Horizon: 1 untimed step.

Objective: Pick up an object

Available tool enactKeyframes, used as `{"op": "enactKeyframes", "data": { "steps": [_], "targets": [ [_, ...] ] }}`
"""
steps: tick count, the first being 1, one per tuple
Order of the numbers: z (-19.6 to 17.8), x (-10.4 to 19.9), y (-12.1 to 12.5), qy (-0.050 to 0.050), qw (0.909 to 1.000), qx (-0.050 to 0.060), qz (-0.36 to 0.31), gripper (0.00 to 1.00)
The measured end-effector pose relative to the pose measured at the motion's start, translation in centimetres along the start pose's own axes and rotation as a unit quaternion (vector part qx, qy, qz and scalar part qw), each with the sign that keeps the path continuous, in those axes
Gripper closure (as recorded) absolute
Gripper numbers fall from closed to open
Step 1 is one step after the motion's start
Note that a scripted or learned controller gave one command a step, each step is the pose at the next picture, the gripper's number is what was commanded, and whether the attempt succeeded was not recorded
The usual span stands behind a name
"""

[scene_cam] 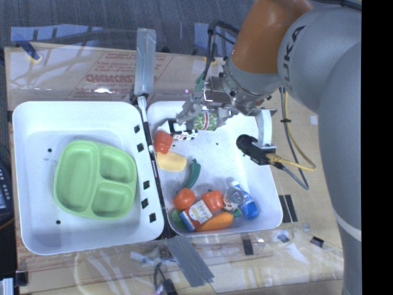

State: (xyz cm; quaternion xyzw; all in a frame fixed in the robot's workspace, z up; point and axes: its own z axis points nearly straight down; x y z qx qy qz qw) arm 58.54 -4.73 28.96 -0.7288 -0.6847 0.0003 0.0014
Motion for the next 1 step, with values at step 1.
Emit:
{"op": "enactKeyframes", "data": {
  "steps": [1],
  "targets": [
    [0.41, 5.21, 0.74, -0.001, 1.0, 0.0, -0.008, 1.0]
  ]
}}
